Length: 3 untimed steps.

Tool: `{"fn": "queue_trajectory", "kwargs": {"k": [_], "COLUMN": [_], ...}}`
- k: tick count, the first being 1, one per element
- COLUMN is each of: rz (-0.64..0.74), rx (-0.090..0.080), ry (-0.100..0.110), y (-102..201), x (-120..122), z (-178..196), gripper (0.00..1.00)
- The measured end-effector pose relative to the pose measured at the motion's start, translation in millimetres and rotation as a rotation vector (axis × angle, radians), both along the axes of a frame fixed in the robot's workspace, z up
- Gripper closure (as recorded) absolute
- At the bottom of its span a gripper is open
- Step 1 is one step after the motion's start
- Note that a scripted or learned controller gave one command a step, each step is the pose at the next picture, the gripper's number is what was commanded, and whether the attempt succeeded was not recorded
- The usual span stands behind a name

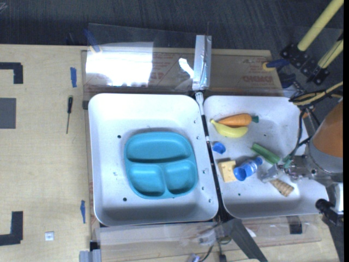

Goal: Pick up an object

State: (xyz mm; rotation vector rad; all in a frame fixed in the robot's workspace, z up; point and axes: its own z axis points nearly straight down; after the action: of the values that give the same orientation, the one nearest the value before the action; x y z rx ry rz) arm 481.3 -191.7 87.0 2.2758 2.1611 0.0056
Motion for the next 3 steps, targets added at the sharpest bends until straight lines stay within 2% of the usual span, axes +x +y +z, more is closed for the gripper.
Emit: {"fn": "queue_trajectory", "kwargs": {"k": [1, 2, 3], "rz": [0.156, 0.165, 0.216], "rx": [-0.003, 0.003, -0.003], "ry": [-0.002, 0.013, -0.001], "y": [23.1, 18.2, 27.0], "x": [26.3, 6.8, 87.5], "z": [151.0, 19.2, 0.1], "gripper": [0.0, 0.0, 0.0]}}
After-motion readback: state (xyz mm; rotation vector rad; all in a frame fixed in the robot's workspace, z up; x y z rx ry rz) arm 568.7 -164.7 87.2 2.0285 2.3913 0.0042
